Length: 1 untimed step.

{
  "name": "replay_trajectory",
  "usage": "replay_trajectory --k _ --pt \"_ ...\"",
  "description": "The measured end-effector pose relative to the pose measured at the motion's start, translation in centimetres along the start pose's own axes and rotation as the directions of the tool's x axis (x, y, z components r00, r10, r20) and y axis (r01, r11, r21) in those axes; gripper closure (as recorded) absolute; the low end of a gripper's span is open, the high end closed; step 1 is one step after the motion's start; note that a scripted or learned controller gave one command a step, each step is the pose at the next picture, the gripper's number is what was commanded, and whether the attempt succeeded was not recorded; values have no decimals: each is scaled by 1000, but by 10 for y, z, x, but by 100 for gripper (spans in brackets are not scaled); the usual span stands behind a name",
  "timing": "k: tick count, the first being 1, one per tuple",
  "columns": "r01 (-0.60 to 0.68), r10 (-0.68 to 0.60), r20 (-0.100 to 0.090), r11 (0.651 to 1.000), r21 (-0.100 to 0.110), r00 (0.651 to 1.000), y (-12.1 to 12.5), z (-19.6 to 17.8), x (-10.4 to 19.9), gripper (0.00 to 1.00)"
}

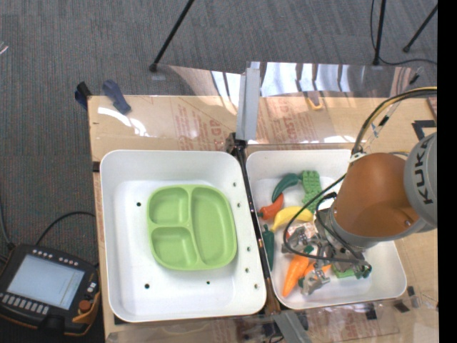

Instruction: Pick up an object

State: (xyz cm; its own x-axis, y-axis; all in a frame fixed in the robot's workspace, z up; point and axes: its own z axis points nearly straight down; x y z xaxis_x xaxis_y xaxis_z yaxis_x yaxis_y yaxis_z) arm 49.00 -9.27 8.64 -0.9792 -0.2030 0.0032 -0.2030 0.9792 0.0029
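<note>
A: Biggest first: 1 counter (164,120), 2 bins. The left bin (121,170) holds 1 green plate (191,227). The right bin (389,277) holds the toys, and the arm (378,199) hangs over it.

B: Which step?

A: Reaching, I'd judge. The end effector (321,263) is low among the toys, at the right bin's near side; whether it's apart or clamped, I cannot tell.

B: The target?

A: Likely the carrot (294,274), just beside the end effector. Next it needs a firm close, then a straight lift.

B: Other toys?

A: 1 banana (289,216), 1 green pepper (285,184), toward the far wall.
</note>
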Motion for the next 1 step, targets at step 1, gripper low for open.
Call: replay_trajectory --k 1 --pt "5 -5 3 1000 1 1000 1 -11 -2 100"
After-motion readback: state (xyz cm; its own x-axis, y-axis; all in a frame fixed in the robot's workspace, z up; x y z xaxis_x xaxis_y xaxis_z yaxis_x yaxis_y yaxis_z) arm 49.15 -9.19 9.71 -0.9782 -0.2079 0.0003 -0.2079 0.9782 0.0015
